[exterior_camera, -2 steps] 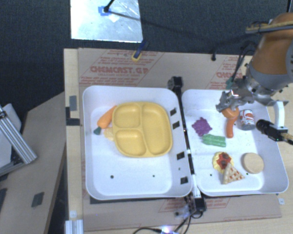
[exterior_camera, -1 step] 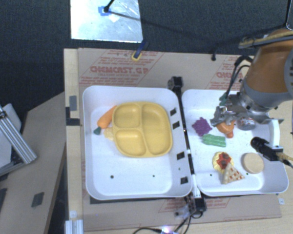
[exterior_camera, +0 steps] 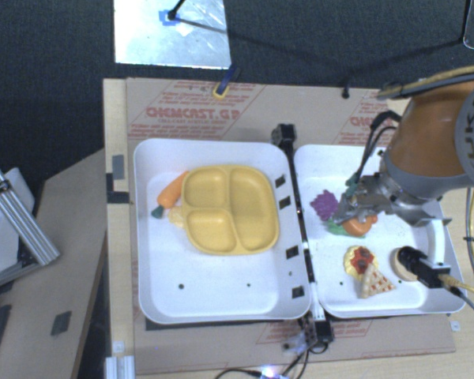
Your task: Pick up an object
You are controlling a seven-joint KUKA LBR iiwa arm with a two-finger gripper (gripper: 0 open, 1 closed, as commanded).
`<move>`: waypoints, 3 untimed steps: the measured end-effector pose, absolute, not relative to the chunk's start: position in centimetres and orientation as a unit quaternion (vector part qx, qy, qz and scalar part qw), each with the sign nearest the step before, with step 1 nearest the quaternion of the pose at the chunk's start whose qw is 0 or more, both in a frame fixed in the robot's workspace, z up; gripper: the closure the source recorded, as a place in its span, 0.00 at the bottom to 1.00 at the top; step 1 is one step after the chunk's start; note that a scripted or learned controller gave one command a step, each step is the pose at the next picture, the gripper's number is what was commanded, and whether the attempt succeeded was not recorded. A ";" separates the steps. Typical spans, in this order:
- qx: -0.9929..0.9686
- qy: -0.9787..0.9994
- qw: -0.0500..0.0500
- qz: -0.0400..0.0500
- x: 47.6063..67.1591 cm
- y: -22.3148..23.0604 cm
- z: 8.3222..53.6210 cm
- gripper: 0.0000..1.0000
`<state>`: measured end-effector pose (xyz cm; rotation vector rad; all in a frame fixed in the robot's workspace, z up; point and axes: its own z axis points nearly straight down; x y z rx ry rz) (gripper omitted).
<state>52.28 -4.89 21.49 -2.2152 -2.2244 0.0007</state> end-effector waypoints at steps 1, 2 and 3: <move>-0.706 -0.708 -0.001 -0.001 52.8 -5.4 22.3 1.00; -0.706 -0.708 -0.001 -0.001 52.6 -5.2 23.2 1.00; -0.705 -0.709 0.000 -0.001 52.6 -4.0 22.5 1.00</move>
